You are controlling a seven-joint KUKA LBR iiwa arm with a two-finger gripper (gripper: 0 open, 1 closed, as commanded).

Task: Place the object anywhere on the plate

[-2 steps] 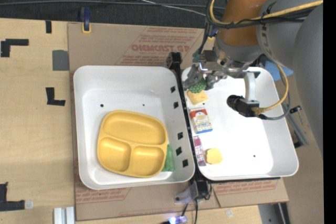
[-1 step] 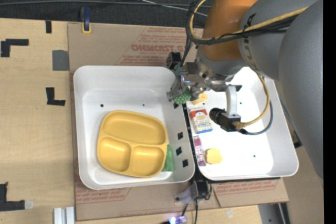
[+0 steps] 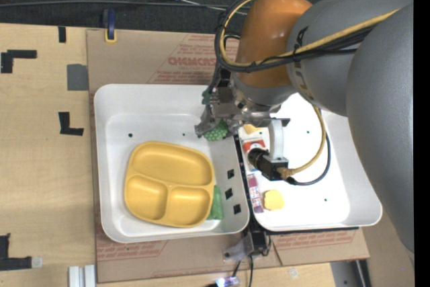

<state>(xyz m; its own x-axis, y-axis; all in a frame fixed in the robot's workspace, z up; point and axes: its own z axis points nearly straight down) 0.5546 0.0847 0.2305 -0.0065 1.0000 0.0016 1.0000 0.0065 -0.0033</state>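
Note:
A yellow plate (image 3: 168, 183) with three compartments lies in the left bin (image 3: 114, 144). My gripper (image 3: 215, 126) hangs over the left bin's right side, just beyond the plate's far right corner. A small green knobbly object (image 3: 215, 134) sits between its fingertips, and the gripper is shut on it. The object is above the bin floor, beside the plate rather than over it. The grey arm with its orange band (image 3: 272, 30) covers much of the right bin.
Another green item (image 3: 216, 203) lies against the plate's right edge. The right bin (image 3: 349, 205) holds a yellow piece (image 3: 273, 199), a red and white item (image 3: 252, 144) and a pink strip (image 3: 254, 189). The bins' shared wall (image 3: 235, 191) runs close by.

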